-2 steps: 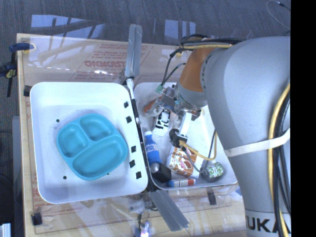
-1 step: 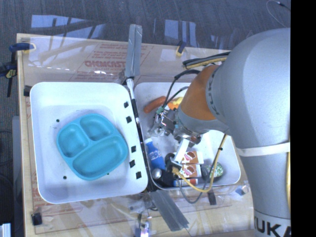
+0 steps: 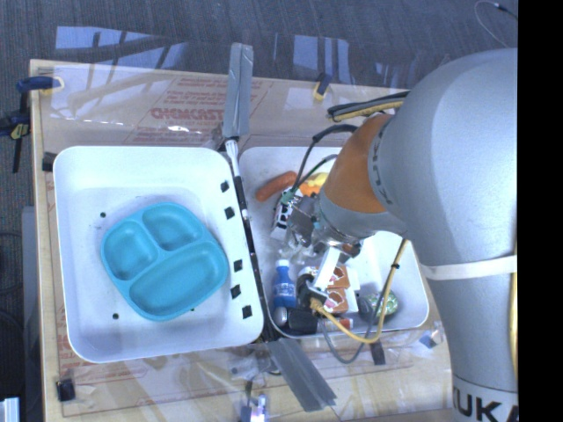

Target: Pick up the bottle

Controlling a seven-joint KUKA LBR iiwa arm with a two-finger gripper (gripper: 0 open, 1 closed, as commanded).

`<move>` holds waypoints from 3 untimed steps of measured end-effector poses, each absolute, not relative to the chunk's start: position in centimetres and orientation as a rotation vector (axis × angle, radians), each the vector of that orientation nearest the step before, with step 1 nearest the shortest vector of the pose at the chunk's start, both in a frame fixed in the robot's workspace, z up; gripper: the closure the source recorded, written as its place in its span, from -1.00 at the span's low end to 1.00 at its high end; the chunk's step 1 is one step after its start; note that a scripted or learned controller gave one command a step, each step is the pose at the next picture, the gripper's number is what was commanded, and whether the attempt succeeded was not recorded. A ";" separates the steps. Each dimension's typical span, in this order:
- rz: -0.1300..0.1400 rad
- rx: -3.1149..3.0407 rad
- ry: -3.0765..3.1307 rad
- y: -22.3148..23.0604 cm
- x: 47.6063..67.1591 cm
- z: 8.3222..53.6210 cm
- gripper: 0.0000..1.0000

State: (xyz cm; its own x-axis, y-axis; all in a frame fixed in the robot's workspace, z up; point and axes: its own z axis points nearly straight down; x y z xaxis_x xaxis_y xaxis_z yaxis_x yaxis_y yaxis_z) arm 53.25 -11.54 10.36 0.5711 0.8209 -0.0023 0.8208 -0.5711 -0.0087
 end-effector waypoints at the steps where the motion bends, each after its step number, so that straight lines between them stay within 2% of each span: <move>1: 0.011 -2.800 -1.413 -7.2 51.1 26.6 1.00; 2: 0.021 -2.951 -1.062 -0.2 47.4 18.8 1.00; 3: 0.014 -3.097 -0.506 0.9 47.6 27.4 1.00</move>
State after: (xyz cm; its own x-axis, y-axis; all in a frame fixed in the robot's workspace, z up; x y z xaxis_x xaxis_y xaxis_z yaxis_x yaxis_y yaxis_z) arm 47.61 0.93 27.44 0.9479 0.3185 -0.0083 0.3185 -0.9479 -0.0045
